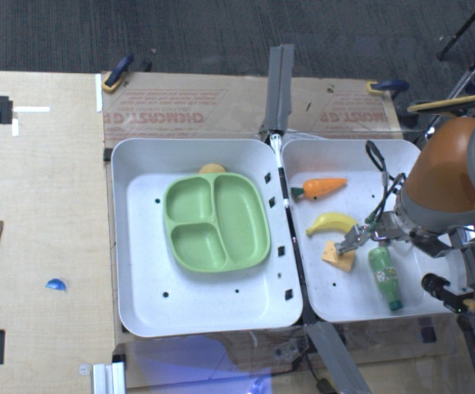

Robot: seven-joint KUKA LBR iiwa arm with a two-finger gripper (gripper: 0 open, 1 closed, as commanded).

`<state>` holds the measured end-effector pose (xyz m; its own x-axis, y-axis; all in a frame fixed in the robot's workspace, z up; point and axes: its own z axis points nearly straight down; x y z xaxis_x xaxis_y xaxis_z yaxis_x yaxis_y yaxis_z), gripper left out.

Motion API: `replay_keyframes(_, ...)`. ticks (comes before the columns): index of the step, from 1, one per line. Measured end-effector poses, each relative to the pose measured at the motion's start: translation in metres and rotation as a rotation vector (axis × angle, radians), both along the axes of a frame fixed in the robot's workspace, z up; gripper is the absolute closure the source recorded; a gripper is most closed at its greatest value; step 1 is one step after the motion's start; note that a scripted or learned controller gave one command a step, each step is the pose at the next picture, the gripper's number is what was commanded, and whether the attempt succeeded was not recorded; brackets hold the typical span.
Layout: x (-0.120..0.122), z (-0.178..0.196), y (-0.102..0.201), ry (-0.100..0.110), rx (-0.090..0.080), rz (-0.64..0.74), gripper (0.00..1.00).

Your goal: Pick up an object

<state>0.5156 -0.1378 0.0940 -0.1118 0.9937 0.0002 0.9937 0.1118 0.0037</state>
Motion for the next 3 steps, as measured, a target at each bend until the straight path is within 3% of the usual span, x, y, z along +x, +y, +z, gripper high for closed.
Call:
replay_keyframes(1, 0.001, 0.009, 0.0, -0.001, 0.001, -0.003, 1.0)
replay_keyframes(2, 0.001, 0.018, 0.0, -0.002, 0.0, -0.006, 1.0)
replay_keyframes(3, 0.018, 0.105, 0.051, 0.003, -0.001, 0.211, 1.0)
